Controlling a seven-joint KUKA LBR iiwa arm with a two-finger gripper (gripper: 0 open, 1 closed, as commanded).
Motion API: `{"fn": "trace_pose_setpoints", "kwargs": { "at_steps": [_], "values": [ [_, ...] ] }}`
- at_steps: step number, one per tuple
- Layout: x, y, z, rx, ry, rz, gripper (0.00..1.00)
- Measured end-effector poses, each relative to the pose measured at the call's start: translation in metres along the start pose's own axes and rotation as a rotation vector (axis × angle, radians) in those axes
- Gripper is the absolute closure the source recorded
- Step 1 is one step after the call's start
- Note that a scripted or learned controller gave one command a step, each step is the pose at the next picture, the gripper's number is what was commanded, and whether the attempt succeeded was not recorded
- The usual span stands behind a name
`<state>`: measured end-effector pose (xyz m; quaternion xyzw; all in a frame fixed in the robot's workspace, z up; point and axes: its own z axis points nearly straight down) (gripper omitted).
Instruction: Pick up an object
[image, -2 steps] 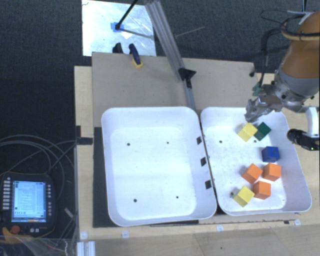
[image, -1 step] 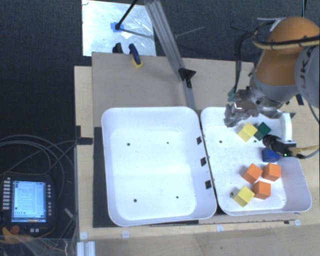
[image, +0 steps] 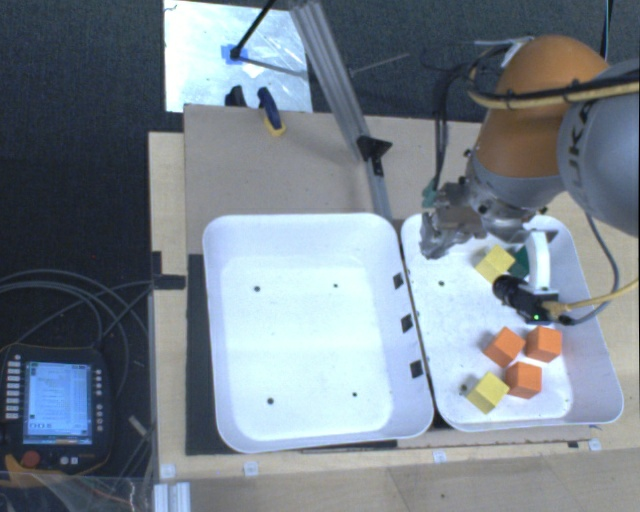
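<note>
The gripper (image: 440, 238) hangs over the right bin (image: 590, 400), near its top-left corner. I cannot tell its grip. Just beside it lies a yellow block (image: 494, 264).

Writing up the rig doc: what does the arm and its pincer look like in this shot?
The arm is grey, with a rounded orange band above the wrist. Black and yellow cables loop over the orange part, and one yellow cable trails off right. The pincer is grey metal. A white-and-black module with a small green light sits beside it.
</note>
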<state>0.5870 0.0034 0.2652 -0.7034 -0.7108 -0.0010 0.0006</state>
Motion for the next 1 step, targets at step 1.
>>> {"fn": "trace_pose_setpoints", "kwargs": {
  "at_steps": [1],
  "values": [
    [0.0476,-0.0129,0.0017,0.001,0.0,0.0,1.0]
  ]
}}
